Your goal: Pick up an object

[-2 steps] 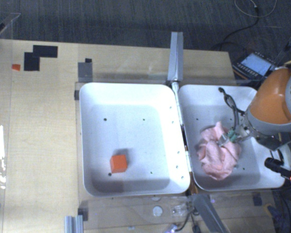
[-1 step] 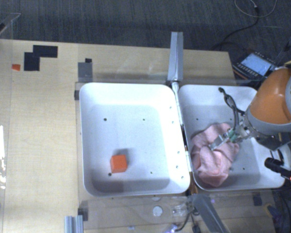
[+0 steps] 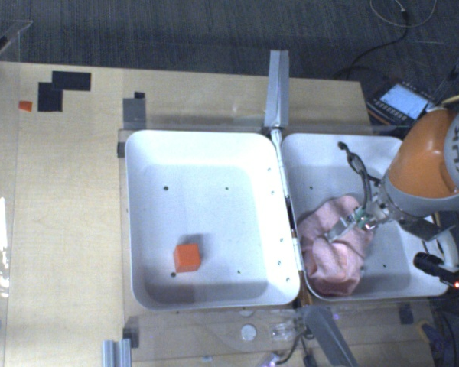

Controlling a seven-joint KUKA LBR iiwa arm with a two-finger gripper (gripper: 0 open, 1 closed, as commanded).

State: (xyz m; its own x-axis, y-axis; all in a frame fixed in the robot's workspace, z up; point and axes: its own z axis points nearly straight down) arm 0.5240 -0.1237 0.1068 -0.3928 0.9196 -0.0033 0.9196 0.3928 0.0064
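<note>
Against the right bin's point(image 3: 321, 147) left wall and near edge lies a crumpled pink cloth point(image 3: 333, 251), bunched into a soft heap. Right on top of it sits the gripper point(image 3: 350, 224), tips down at the cloth's upper folds, though whether it's spread or closed I cannot tell from this angle. Over in the left bin point(image 3: 206, 147), an orange block point(image 3: 187, 258) rests near the front-left corner, well apart. Both bins sit on the counter point(image 3: 61, 228).

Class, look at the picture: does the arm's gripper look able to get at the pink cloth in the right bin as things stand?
Probably yes. The gripper is already down at the pink cloth, which lies uncovered in the right bin, and nothing stands between them.
</note>
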